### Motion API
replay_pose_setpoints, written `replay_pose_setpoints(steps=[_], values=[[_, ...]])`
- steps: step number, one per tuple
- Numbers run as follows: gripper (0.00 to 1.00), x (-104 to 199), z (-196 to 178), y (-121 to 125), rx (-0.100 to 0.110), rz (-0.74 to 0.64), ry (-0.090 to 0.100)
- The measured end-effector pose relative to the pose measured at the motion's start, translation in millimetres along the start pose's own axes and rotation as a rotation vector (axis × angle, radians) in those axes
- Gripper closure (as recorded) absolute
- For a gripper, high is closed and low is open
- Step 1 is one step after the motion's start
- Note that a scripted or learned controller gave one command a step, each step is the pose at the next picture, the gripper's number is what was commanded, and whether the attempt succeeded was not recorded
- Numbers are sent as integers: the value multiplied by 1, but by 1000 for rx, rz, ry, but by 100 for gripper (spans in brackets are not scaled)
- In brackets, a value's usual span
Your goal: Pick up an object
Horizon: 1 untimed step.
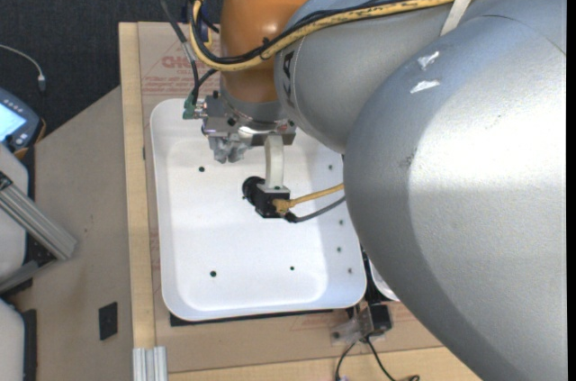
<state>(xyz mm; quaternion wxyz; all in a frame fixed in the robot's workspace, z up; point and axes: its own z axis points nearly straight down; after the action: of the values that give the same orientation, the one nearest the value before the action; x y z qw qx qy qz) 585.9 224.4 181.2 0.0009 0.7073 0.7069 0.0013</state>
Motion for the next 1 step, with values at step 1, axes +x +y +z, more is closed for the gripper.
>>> replay_pose_setpoints(steps=[1], values=[[100,0,-19,83,-6,-2,1]])
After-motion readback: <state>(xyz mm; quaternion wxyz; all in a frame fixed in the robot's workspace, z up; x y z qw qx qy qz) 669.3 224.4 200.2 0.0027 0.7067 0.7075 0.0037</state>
